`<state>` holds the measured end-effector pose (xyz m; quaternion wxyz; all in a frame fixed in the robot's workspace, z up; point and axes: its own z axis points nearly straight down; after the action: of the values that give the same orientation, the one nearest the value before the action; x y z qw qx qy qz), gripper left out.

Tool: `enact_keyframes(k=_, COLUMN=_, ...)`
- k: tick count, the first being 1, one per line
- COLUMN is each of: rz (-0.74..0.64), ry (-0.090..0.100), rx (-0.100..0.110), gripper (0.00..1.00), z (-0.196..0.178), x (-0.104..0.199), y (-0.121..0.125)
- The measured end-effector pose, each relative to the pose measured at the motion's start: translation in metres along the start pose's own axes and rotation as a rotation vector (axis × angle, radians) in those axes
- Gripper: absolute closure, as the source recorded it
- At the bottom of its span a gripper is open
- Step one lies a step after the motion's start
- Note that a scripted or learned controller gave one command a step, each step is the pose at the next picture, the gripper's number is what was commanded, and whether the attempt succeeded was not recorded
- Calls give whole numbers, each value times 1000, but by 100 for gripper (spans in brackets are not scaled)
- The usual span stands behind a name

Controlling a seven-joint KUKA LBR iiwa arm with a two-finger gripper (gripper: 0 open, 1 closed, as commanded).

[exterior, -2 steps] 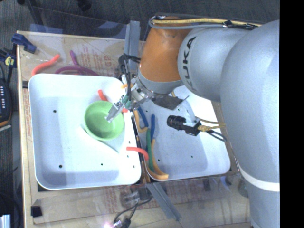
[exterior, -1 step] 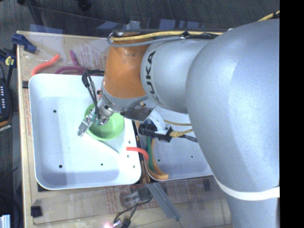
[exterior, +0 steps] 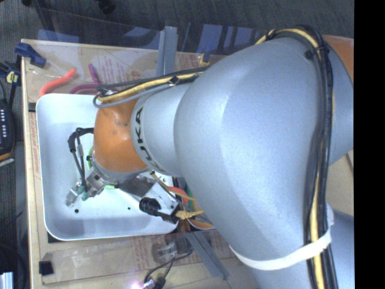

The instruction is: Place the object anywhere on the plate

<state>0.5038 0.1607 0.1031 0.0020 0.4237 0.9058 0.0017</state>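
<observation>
The arm fills most of the view, its gripper (exterior: 79,191) low in the left bin (exterior: 48,119) (1 of 2). Whether it holds anything I cannot tell; perhaps it's mid-pick. Neither object nor plate is identifiable, so next comes a lift.

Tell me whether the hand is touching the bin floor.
Cannot tell. In the camera view the hand sits low over the bin, but no contact or gap shows plainly.
</observation>
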Motion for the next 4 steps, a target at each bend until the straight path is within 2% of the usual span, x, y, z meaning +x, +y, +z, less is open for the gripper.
enact_keyframes(k=1, rz=-90, ry=3, rx=6, gripper=0, z=-70, x=36, y=-6)
enact_keyframes(k=2, rz=-46, ry=-9, rx=13, gripper=0, z=9, x=45, y=7)
enact_keyframes(k=3, rz=-54, ry=-2, rx=11, gripper=100, z=-1, x=49, y=9)
enact_keyframes(k=4, rz=-181, ry=3, rx=5, gripper=100, z=-55, x=48, y=4)
